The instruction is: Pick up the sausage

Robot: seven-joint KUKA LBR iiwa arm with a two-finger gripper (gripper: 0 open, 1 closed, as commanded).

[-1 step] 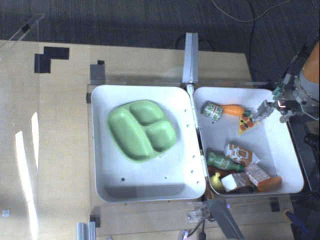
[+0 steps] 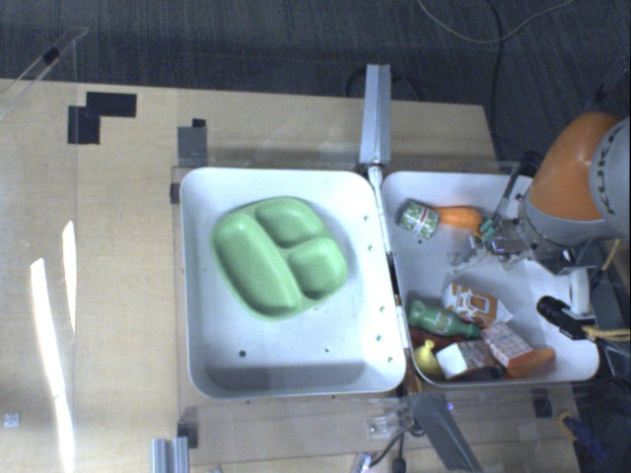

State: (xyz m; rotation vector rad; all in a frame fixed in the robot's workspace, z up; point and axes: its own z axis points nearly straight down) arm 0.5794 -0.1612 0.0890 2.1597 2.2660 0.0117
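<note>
Arm: the grey arm with an orange band (image 2: 570, 170) reaches in from the right over the far part of the right-hand shallow white bin (image 2: 582, 294).
Gripper: the two-finger metal gripper (image 2: 490, 241) hangs over the bin's far half, just beside the tip of an orange carrot (image 2: 457, 217); the tangle of metal parts there is too small to tell whether it is open or closed, and nothing can be seen held in it.
Sausage: the reddish-orange, rounded sausage (image 2: 535, 363) lies flat in the near right corner of the right bin, against the near wall.
Sausage relative to gripper: well apart, nearer the camera and a little to the right of the gripper, with bare bin floor between them.
Sausage's neighbours: a red-and-white printed box (image 2: 507, 343) touches it on the left; beyond that sit a white block (image 2: 452, 361) and a yellow rounded item (image 2: 425, 359).
Other things in the right bin: a green plastic bottle (image 2: 439, 318) lying on its side, a small brown-and-white carton (image 2: 471, 305), and a green-labelled can (image 2: 418, 219) touching the carrot's blunt end.
Left bin: the left-hand white bin (image 2: 212, 363) holds a pale green three-compartment plate (image 2: 281, 256).
</note>
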